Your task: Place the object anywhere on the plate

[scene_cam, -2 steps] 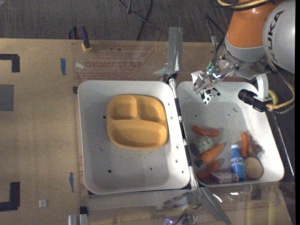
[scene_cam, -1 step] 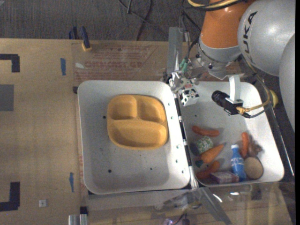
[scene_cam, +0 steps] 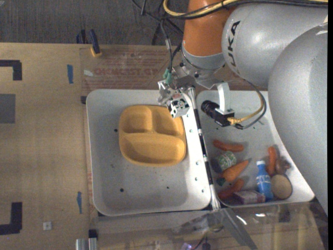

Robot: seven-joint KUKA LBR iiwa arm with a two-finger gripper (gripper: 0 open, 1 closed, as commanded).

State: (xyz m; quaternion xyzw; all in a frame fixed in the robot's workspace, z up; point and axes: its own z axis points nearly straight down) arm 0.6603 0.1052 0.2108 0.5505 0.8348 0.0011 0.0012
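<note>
1. The only clear writing is "KUKA" in dark letters on the grey arm (scene_cam: 260, 40), read sideways on the casing just below the orange band (scene_cam: 208, 20).
2. Faint reddish print runs across the brown board behind the bins, above and left of the pincer; its letters are too washed out to read.
3. The pincer (scene_cam: 176, 102) hangs over the top right corner of the yellow plate (scene_cam: 152, 135), close to the wall shared by the two bins. Whether it is apart, together or clamped on something cannot be told from this angle.
4. The plate is a rounded, mustard-yellow tray with raised dividers making three compartments; it lies below and left of the pincer in the left bin (scene_cam: 140, 191).
5. The loose objects lie in the right bin (scene_cam: 270, 134), below and right of the pincer, well apart from it.
6. Nearest the pincer is an orange carrot (scene_cam: 228, 146); under it lie a green-and-white ball (scene_cam: 226, 160) and two more carrot shapes (scene_cam: 235, 170).
7. Farther right are a small blue bottle (scene_cam: 263, 180) with a white cap, whose label is too small to read, a tan rounded object (scene_cam: 282, 186), and a pinkish box (scene_cam: 248, 196).
</note>
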